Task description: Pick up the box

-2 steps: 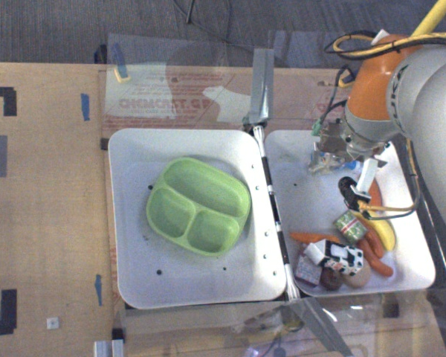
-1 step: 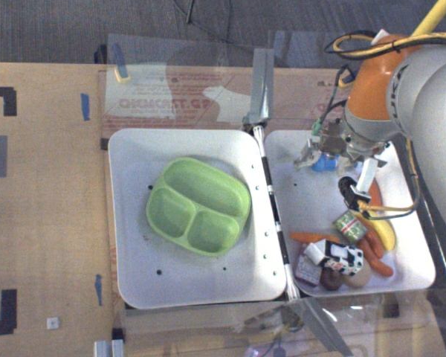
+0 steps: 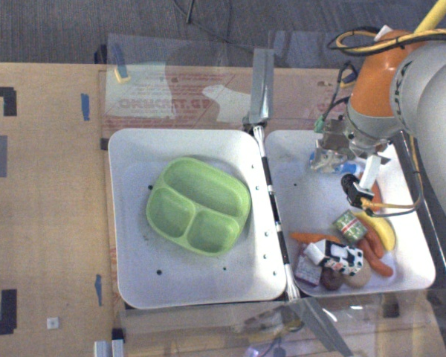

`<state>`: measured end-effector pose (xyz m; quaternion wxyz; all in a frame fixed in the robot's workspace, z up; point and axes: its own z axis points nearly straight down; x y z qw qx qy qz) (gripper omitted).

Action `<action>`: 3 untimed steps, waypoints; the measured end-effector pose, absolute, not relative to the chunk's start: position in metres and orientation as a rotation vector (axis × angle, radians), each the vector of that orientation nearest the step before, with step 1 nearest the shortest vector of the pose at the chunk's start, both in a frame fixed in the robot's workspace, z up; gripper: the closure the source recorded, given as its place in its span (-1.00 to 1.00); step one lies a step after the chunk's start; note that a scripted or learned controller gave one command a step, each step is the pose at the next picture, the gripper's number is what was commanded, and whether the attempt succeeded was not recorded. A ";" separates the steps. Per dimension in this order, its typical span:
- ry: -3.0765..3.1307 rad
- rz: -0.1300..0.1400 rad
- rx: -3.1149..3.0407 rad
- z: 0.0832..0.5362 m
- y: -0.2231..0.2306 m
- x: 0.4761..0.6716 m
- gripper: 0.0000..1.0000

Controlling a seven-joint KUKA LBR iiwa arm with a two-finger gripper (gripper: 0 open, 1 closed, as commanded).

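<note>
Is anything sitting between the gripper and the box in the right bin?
Nothing visible does. The gripper hangs over bare floor near the back of the right bin; the box lies nearer the front, beside the banana, its top uncovered.

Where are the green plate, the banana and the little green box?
Green plate [image 3: 198, 207]: camera view, on its centre ridge.
Banana [image 3: 384, 231]: camera view, on its yellow middle.
Green box [image 3: 351, 226]: camera view, on its top face.

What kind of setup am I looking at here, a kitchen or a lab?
Most likely a robot test bench, not a kitchen: two shallow white bins sit on a cardboard-covered bench marked with blue tape, toy food such as a banana is piled in the right bin, and cables trail on carpet.
</note>
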<state>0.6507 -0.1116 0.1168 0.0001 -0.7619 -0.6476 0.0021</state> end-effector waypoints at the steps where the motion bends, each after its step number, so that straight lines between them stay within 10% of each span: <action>1: -2.035 0.005 -2.394 0.117 -0.111 0.651 -1.00; 2: -2.037 0.003 -2.396 0.128 -0.112 0.652 1.00; 3: -2.037 0.004 -2.396 0.128 -0.112 0.652 -1.00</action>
